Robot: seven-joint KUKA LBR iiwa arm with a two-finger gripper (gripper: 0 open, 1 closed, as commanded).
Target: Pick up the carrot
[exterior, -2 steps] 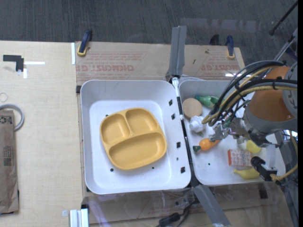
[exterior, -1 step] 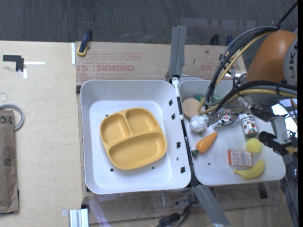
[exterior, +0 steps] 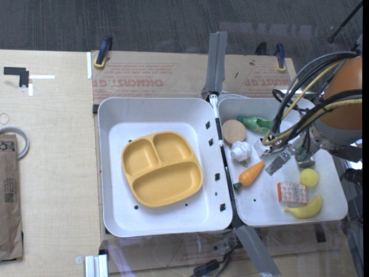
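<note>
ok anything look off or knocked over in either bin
Nothing stands out. The yellow divided plate sits flat in the left bin. In the right bin the carrot lies loose among the other toy foods, with the gripper just beside it. No spills or damage visible.

I see the light wooden bench (exterior: 52,154) filling the left and lower part of the frame, with two white bins resting on it: the left bin (exterior: 109,172) at centre and the right bin (exterior: 334,209) at right, touching along their shared edge. Under the bins' upper ends lies a brown cardboard sheet (exterior: 155,77) held by blue clamps (exterior: 104,51) at top. At the far left edge a brown paper bag (exterior: 8,195) lies flat, with black and white tape marks (exterior: 23,77) at upper left.
</note>
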